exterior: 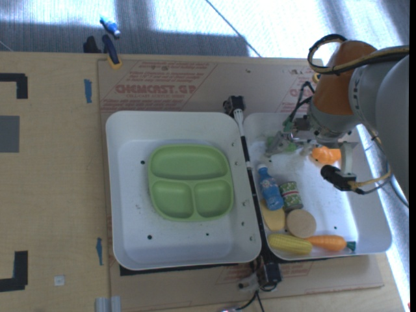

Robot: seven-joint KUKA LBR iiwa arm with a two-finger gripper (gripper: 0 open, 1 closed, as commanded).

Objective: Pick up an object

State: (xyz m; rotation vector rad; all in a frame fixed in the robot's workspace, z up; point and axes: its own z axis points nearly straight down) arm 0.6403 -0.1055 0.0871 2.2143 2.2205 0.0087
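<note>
One small orange object (325,154) beside the jaws (300,139), their state impossible to tell.

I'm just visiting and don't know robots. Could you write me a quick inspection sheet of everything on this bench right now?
Surface: bench under a brown board, bearing a left bin and a right bin, both white and shallow.
Job's things: in the right bin, a blue bottle, small can, round tan disc, corn cob, carrot and an orange piece.
Clutter: a green divided plate in the left bin.
Hand: hand low over the right bin's far end; nothing seen in its grip.
Cables: a black cable loop above the wrist; another by the bin.
Surroundings: blue tape marks, a clamp at the board's far edge.
</note>
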